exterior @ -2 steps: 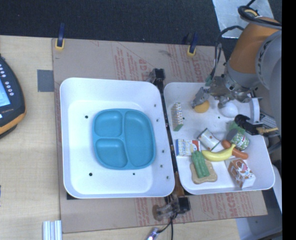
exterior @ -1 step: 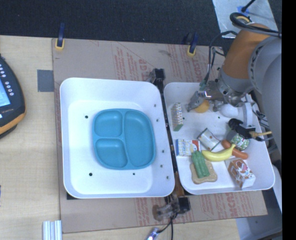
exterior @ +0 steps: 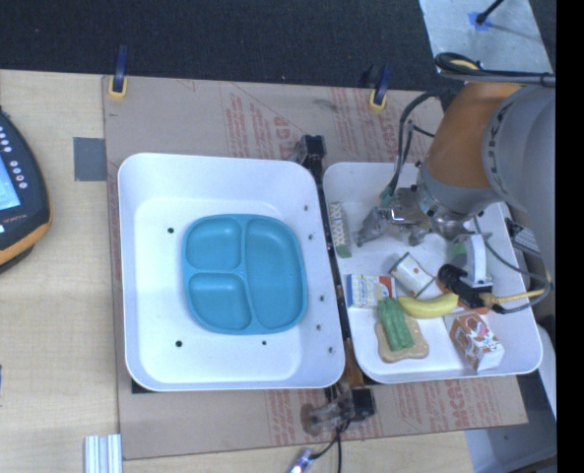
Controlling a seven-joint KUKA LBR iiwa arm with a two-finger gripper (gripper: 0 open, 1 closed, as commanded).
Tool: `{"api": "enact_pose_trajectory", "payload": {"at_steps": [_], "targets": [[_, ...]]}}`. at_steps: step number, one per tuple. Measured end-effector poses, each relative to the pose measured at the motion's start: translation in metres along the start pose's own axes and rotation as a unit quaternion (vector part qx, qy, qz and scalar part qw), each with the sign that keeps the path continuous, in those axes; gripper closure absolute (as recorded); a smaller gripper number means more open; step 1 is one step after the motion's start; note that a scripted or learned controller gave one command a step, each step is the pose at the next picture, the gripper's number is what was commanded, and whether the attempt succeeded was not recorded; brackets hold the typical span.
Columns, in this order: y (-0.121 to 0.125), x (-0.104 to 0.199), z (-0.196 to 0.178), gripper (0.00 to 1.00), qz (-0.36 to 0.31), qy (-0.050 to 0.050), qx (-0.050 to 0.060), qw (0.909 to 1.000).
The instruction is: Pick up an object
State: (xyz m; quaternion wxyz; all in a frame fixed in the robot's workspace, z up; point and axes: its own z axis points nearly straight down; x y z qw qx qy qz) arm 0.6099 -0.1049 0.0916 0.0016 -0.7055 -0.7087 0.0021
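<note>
Camera view: gripper (exterior: 382, 227) near right bin (exterior: 362, 363) left wall; banana (exterior: 431, 305) apart.

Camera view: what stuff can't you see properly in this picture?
- Claw: the arm's grey wrist covers most of it, so whether it holds anything stays hidden.
- Right bin: the arm hides its far corner.
- Small carton: its print is too tiny to read.
- Banana: a dark thing covers one end.
- Orange handset: the picture's left edge cuts it off.
</note>
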Motion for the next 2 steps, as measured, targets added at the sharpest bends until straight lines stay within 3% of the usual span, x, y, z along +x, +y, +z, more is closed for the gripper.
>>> {"api": "enact_pose_trajectory", "payload": {"at_steps": [1, 2], "targets": [[0.046, -0.012, -0.001, 0.0, 0.0, 0.0, -0.001, 1.0], [0.046, -0.013, -0.011, 1.0, -0.002, 0.001, 0.0, 1.0]]}}
